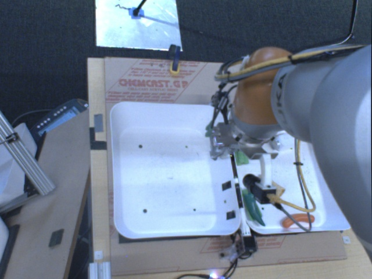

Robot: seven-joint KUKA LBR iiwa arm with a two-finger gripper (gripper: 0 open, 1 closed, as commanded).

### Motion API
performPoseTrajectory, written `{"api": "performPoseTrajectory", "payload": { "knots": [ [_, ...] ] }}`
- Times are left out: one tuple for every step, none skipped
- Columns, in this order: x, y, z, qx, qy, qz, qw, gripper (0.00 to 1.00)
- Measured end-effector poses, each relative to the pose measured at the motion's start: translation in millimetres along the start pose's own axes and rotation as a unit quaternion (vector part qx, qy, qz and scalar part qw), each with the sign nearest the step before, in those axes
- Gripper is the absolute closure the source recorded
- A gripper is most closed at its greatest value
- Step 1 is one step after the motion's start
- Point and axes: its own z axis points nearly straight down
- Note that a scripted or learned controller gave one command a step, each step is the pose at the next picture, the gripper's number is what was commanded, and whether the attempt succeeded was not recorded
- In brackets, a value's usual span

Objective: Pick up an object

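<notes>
- Camera view: the pincer [222, 147] hangs over the seam where the two bins meet, just above the rim. I cannot tell whether it stands apart or together, since the wrist hides its tips.
- Above the pincer, toward 1 o'clock, sits the orange band [258, 86]. From there the grey arm [325, 115] runs off toward 3 o'clock and covers much of the right bin.
- The left bin [163, 173] lies at 9 o'clock from the pincer. Its white floor is bare but for a few small dark specks.
- The right bin [288, 176] lies at 4 o'clock from the pincer, touching the left bin along the seam.
- A green object [253, 206], long and narrow, lies in the right bin at 5 o'clock from the pincer. It rests close beside the seam, near the bin's 6 o'clock rim.
- An orange object [299, 220] lies in the same bin at 3 o'clock from the green object, apart from it and near the 6 o'clock rim. What either one is cannot be made out.
- Both bins rest on a brown board [154, 80] with red print, which shows past their 12 o'clock rims.
- A yellow and blue clamp [174, 60] stands on the board's 12 o'clock edge.
- A shiny sheet [136, 16] lies beyond the clamp at 12 o'clock.
- The bench [58, 173] shows at 9 o'clock of the board.
</notes>
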Motion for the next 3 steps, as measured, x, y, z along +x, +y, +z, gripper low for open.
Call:
{"api": "performPoseTrajectory", "payload": {
  "knots": [
    [52.4, 16.5, -197.5, -0.01, 0.002, -0.002, 0.9999, 1.0],
    [73.1, -7.7, -79.3, 0.004, -0.001, 0.001, 1.0, 1.0],
    [166.3, -69.5, -53.4, 0.002, 0.001, -0.004, 1.0, 1.0]
  ]
}}
